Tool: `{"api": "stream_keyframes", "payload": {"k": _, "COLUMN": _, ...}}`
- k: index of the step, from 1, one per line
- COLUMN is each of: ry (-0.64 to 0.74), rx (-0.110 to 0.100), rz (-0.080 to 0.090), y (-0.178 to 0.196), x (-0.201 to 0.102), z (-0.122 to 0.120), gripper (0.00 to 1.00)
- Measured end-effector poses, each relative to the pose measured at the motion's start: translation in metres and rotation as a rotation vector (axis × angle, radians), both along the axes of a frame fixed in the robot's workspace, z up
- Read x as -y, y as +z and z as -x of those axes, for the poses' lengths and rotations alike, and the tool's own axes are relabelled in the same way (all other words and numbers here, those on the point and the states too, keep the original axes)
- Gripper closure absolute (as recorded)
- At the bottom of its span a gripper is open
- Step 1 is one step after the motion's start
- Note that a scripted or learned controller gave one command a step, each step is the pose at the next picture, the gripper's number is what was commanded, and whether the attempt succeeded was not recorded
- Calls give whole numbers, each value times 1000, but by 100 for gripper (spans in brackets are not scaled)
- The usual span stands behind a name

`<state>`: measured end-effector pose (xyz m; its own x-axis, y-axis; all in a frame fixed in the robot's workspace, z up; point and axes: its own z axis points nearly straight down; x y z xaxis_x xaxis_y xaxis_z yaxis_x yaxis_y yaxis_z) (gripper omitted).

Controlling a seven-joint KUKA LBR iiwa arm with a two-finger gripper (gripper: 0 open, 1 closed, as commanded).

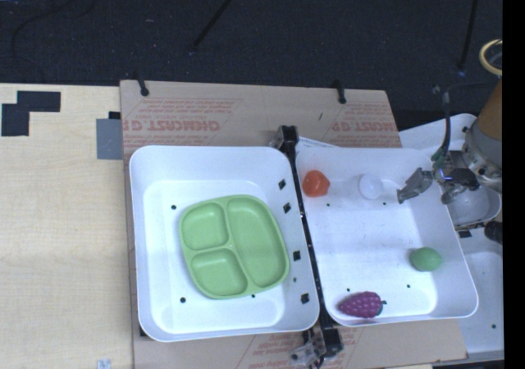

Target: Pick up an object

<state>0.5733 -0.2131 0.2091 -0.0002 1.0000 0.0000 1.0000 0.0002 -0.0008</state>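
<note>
End effector (417, 184), finger state unclear, hovers over the right bin (459, 310), orange object (316, 184) well to its left.

Pale wooden bench (57, 228), cardboard sheet (254, 117) on it, apparently under two white bins (156, 164).

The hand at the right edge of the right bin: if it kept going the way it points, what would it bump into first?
The hand points left across the right bin. First in that line is probably the small pale round object, then the orange object. From above, height is unclear, so it might pass over them.
</note>
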Motion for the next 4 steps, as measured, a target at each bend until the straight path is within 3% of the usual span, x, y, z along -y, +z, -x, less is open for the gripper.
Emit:
{"api": "stream_keyframes", "payload": {"k": 2, "ry": -1, "rx": -6, "rz": -3, "y": -117, "x": -4, "z": -1, "gripper": 0}}
{"api": "stream_keyframes", "payload": {"k": 3, "ry": -1, "rx": -3, "rz": -1, "y": -104, "x": -3, "z": -2, "gripper": 100}}
{"api": "stream_keyframes", "payload": {"k": 4, "ry": 1, "rx": 2, "rz": 0, "y": -61, "x": -4, "z": -7, "gripper": 100}}
